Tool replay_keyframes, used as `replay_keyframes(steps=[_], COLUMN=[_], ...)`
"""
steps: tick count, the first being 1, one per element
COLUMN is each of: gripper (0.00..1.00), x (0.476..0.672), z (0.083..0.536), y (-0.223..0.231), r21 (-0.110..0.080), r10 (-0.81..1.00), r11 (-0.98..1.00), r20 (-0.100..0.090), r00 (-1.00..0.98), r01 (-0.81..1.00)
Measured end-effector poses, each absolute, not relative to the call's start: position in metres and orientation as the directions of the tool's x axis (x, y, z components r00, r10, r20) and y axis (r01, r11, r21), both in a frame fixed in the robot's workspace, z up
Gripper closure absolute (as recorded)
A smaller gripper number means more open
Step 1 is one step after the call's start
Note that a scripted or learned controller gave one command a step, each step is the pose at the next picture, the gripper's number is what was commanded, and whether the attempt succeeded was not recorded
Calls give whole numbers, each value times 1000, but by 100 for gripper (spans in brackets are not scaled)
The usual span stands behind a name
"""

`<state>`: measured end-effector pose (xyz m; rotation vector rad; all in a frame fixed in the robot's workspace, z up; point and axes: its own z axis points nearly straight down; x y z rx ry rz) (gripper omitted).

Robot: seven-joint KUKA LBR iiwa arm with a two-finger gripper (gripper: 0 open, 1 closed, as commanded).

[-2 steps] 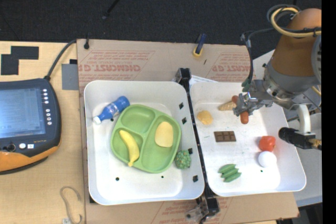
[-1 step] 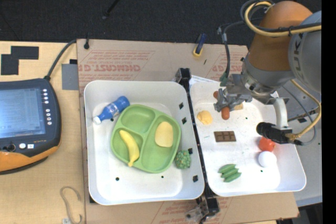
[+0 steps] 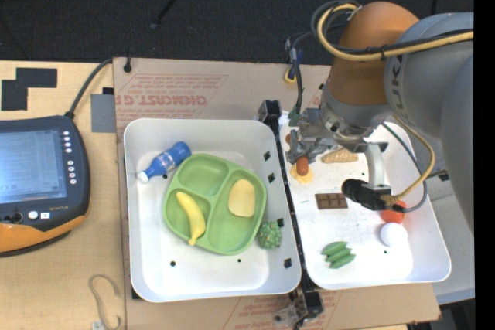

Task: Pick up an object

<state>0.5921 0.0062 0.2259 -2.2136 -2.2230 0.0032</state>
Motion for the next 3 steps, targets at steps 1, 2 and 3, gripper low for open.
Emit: replay_keyframes(steps=[1, 2, 3], gripper=[100, 100, 100], x=[597, 591, 601], z=[235, 225, 237], y=[65, 76, 78], r21=[-2, -6, -2], r10=[1000, 1000, 1000], r11=[6, 1, 1], r20=[2, -1, 0], r00=[-6, -1, -1], r01=[1000, 1000, 1000])
